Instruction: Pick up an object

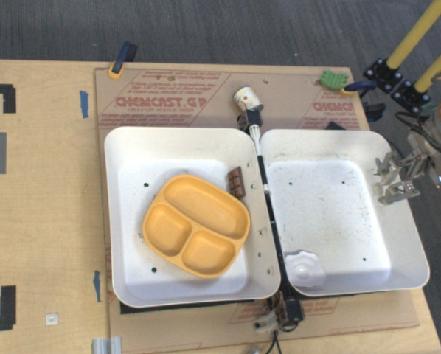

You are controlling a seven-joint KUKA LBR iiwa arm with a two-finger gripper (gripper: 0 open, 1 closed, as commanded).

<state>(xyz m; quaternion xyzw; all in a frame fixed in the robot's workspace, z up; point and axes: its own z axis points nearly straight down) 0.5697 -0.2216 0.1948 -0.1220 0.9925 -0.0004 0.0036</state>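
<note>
The cardboard sheet [206,94] covers the bench under both bins, giving them one flat base. The left bin [124,198] and the right bin [397,264] sit touching along their shared wall, so a thing could pass between them with a short move.

The yellow divided tray [197,226] lies flat in the middle of the left bin, turned at a slant, its three hollows facing up. It is probably the easiest target, though its low rim offers little to pinch.

The gripper [399,175] hangs over the right bin's right rim, well apart from every object. Whether it is spread or pressed together I cannot tell.

A pale round piece [306,267] rests in the right bin's near left corner. A small brown block [236,182] leans by the left bin's right wall, just beside the tray.
</note>
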